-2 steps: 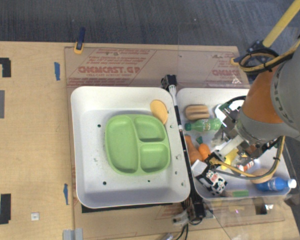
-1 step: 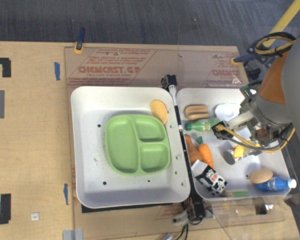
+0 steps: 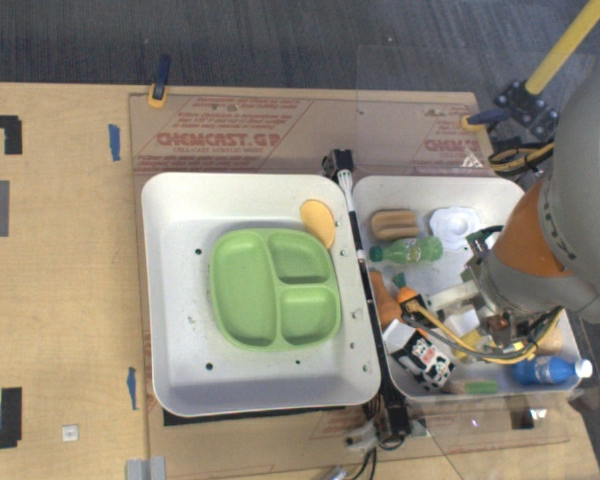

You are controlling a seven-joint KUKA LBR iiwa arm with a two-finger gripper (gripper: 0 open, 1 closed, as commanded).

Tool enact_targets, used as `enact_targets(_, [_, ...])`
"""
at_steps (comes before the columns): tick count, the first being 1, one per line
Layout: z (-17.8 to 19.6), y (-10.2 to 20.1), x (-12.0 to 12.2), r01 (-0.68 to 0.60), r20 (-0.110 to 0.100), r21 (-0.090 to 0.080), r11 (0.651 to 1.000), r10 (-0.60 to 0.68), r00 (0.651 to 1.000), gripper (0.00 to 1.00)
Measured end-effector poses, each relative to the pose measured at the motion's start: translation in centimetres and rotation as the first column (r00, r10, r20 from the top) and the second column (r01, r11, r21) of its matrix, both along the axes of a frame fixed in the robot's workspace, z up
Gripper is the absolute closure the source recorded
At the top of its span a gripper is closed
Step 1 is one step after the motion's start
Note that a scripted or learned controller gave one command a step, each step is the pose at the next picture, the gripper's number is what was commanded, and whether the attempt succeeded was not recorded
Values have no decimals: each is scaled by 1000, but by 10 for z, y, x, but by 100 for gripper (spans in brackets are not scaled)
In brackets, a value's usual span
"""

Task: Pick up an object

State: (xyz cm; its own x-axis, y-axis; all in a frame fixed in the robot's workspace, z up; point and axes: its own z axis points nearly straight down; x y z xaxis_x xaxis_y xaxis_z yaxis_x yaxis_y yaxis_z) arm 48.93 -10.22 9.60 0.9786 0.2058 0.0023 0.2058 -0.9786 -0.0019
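Note:
My gripper (image 3: 478, 315) hangs low over the middle of the right bin (image 3: 500, 183), below the grey wrist and its orange band. Around it lie several small objects. A brown bun-like piece (image 3: 393, 223) sits at the back left, with a green bottle (image 3: 408, 252) just in front of it and a white cup (image 3: 453, 224) to its right. An orange carrot-like piece (image 3: 384, 296) lies by the left wall. A black and white toy (image 3: 423, 354) is at the front left and a blue bottle (image 3: 548, 371) at the front right. The arm hides whatever lies under it.
The left bin (image 3: 170, 268) holds a green divided plate (image 3: 275, 288) and a yellow oval object (image 3: 319, 220) at its back right corner. A black bar (image 3: 352, 228) runs between the two bins. Yellow cables loop beneath the wrist.

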Motion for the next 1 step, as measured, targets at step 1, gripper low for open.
enact_targets(1, [160,15,57,-24,3,1,1000,24,1000,100])
